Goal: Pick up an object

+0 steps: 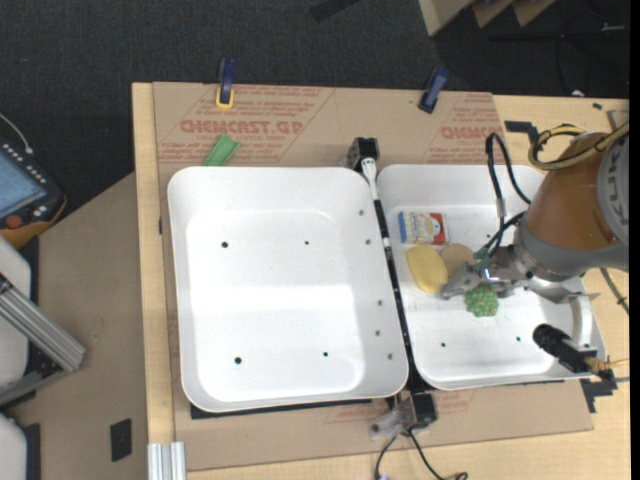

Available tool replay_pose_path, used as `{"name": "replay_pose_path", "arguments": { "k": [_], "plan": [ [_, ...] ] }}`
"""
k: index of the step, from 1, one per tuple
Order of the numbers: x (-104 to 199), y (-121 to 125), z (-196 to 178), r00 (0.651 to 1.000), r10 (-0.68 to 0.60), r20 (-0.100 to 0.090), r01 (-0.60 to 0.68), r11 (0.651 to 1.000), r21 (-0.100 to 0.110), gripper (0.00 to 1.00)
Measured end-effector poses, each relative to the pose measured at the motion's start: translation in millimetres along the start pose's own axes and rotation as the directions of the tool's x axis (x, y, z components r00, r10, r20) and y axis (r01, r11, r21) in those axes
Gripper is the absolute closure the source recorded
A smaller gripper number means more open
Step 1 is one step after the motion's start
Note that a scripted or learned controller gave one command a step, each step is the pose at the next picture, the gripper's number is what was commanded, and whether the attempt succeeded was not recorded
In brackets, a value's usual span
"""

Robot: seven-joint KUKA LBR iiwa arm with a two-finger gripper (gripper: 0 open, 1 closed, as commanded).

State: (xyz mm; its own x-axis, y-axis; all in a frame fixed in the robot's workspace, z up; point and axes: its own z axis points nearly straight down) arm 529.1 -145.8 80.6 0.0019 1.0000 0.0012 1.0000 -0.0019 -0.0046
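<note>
Camera view: carton (424, 228), yellow piece (426, 269) beside gripper (472, 286).

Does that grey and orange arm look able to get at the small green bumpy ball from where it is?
Probably yes. The gripper hangs right beside the small green bumpy ball in the right white bin, with bare floor below the ball. The yellow oval piece lies close on the far side.

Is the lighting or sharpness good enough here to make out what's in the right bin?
Camera view: even, soft light with mild glare on the white right bin; the yellow sponge, green ball and small packet read clearly; the hand is slightly blurred.
</note>
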Motion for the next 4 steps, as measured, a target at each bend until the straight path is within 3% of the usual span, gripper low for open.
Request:
{"name": "replay_pose_path", "arguments": {
  "k": [1, 2, 3, 4],
  "plan": [
    [0.3, 0.8, -15.2, 1.000, 0.000, 0.002, 0.000, 1.000, -0.007, 1.00],
    [56.6, 1.9, -4.1, 1.000, -0.005, 0.000, 0.005, 1.000, -0.004, 1.00],
    [123.9, 56.7, -111.2, 1.000, -0.011, 0.001, 0.011, 1.000, -0.019, 1.00],
    [168.2, 18.5, -128.6, 1.000, -0.007, -0.002, 0.007, 1.000, -0.002, 1.00]
  ]
}}
